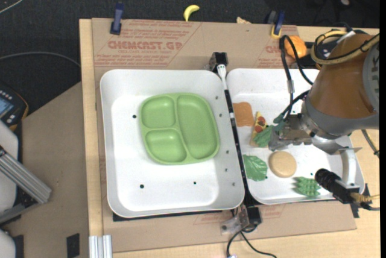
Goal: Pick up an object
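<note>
- Spreading under everything, the counter [151,49] carries two shallow white bins side by side.
- To the gripper's left, the left bin [120,130] holds a green divided tray [180,128], well apart from the gripper.
- Below the arm, the right bin [265,85] holds the small objects.
- Low over the right bin hangs the gripper [288,137]; whether it is apart or together, I cannot tell.
- Just below it lies a round tan object [282,164].
- Up and left of it sits an orange-brown piece [243,113], with a small red-and-yellow piece [259,124] nearer.
- Green leafy pieces lie touching its left side [263,136], below-left [254,167] and below-right [307,187].
</note>
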